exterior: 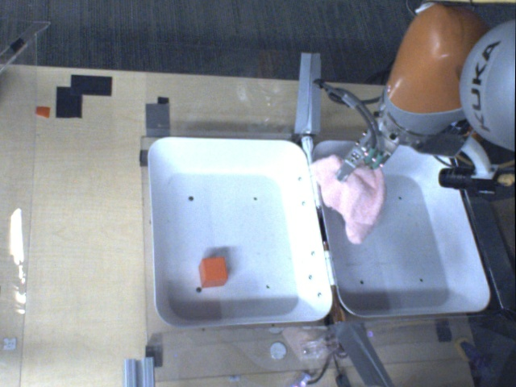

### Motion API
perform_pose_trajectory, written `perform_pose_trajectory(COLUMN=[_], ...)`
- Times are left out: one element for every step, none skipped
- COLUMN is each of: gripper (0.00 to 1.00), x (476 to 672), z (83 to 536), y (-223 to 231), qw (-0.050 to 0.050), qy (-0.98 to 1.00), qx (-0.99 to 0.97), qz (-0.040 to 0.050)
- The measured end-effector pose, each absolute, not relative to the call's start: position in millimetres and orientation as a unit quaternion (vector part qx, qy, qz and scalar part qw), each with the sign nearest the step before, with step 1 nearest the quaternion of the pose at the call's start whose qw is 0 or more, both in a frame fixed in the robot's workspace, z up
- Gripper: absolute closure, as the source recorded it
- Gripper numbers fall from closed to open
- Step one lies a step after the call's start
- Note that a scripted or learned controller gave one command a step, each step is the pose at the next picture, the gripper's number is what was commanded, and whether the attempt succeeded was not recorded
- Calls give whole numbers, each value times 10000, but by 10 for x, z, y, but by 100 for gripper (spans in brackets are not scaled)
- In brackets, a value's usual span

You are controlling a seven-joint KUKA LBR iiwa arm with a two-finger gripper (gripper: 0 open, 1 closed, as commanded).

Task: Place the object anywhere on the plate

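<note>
Pink cloth point(355, 202) hangs draped over the upper left part of the right bin point(419, 297), its left edge near the divider between the bins, pinched at its top by the hand point(360, 161), fingers closed on a fold of the fabric. Arm point(439, 63) enters from the right, orange band above the wrist, over the bin's upper edge. Left bin point(234, 168) holds one small orange block point(214, 272) near its lower left, well apart from the cloth; both bins sit on the pale tabletop point(72, 240).
</note>
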State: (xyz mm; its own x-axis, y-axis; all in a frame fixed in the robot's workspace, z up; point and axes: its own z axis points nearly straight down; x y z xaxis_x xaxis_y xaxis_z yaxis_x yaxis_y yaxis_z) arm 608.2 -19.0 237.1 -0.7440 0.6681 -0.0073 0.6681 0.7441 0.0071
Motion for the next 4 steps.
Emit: perform_pose_trajectory(gripper=[100,100,100,100], x=[6105,6047,6043,6007], z=[2283,2267,2377,2287], y=[284,888,1401,1916], qw=[50,64,61,45], qy=[9865,10000,10000,10000], qx=[1637,14,-11,-7], qz=[17,20,25,25])
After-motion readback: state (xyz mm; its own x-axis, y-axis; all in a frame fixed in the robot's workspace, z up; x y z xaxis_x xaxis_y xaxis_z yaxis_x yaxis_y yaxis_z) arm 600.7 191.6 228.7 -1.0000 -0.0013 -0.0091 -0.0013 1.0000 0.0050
